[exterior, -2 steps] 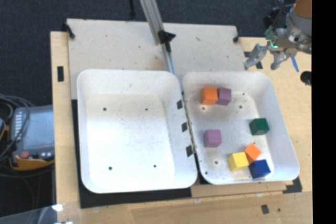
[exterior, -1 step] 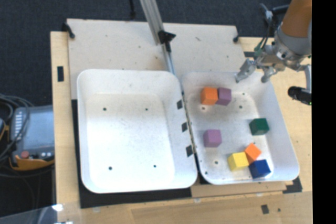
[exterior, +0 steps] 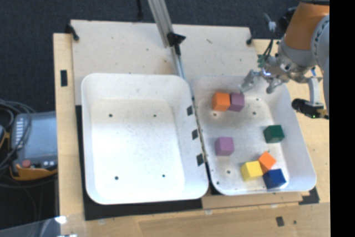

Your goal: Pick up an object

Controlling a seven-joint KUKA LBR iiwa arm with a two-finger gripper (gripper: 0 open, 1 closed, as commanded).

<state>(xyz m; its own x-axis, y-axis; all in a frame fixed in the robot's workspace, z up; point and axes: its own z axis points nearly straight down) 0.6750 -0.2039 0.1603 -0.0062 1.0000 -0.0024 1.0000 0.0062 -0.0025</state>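
Note:
The right bin (exterior: 288,114) holds several small blocks. An orange cube (exterior: 221,101) touches a purple cube (exterior: 237,101) near the bin's back. A second purple cube (exterior: 224,145) lies in the middle, a dark green block (exterior: 273,133) to its right. At the front right a yellow cube (exterior: 251,169), a small orange block (exterior: 267,160) and a blue cube (exterior: 274,177) cluster together. My gripper (exterior: 260,82) hangs over the bin's back right corner, open, with nothing between its fingers. It is to the right of and above the purple cube at the back.
The left bin (exterior: 138,136) sits beside the right one, its wall meeting it at the middle. A slanted metal pole (exterior: 158,5) rises from behind the bins. A grey device with cables (exterior: 33,141) lies off the bench's left edge.

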